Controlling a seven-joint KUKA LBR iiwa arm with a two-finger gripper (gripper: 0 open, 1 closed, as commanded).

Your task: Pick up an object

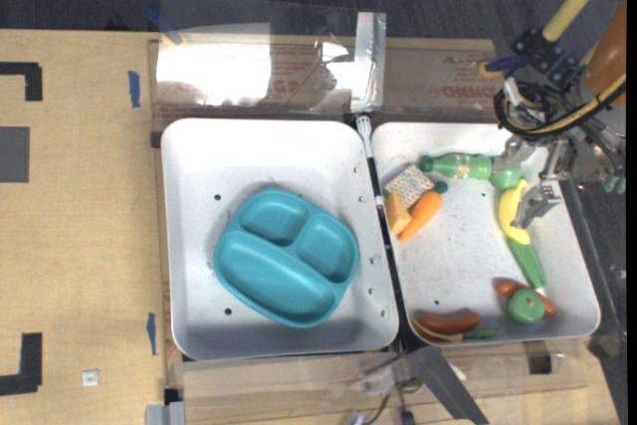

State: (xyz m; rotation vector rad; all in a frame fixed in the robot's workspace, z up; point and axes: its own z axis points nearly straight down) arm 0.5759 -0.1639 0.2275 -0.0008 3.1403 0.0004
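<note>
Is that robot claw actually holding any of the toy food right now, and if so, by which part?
It cannot be told. The two-finger gripper sits right at the upper end of the yellow toy banana in the right white bin, but no grasp is visible.

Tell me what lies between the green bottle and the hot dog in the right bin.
In the camera view, the stretch from the green bottle down to the hot dog is bare white bin floor; the carrot lies just left.

Red printing on the cardboard (438, 80) behind the bins is too blurred to read.
</note>
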